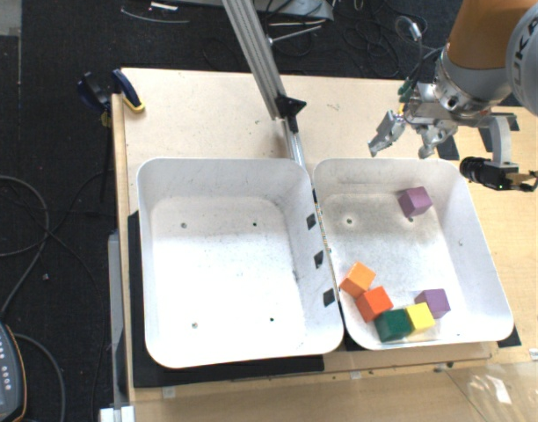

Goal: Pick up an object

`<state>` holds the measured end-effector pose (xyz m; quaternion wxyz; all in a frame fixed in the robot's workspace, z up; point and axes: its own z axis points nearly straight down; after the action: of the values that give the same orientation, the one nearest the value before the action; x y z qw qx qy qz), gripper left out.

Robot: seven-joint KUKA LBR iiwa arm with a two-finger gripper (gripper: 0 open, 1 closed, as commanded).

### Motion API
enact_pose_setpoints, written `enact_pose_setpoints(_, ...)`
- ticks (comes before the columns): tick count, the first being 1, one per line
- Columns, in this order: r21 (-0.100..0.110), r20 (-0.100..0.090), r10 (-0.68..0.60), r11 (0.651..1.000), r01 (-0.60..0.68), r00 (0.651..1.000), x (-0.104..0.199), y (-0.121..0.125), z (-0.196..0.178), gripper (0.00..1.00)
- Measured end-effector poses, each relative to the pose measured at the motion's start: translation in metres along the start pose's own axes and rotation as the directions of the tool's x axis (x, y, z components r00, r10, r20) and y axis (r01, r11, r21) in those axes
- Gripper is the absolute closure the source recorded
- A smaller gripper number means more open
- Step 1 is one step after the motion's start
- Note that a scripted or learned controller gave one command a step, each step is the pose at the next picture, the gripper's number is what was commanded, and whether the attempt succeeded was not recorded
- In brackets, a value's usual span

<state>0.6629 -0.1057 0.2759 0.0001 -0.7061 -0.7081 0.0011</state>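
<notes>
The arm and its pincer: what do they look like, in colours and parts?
The arm has a wide orange band and a grey shell above it. The wrist below is grey metal. The pincer has two pale metal fingers. A black part with a small green light hangs beside it.

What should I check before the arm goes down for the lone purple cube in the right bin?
1. Hand open: ok, fingers spread.
2. Hand carries nothing: ok.
3. Hand above the purple cube: not ok, it hangs beyond the right bin's far rim.
4. Cube clear of neighbours: ok, the cluster of blocks sits at the near end.
5. Cube clear of the walls: ok.
</notes>
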Motion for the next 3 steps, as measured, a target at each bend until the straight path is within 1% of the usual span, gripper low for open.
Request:
enact_pose_setpoints(1,0.002,0.002,0.01,1.0,-0.01,1.0,-0.061,-0.038,0.021,0.0)
enact_pose_setpoints(2,0.0,0.001,0.005,1.0,-0.005,1.0,-0.112,0.011,0.147,0.0)
enact_pose_setpoints(3,-0.001,-0.001,-0.003,1.0,0.003,1.0,-0.062,0.003,0.182,0.0)
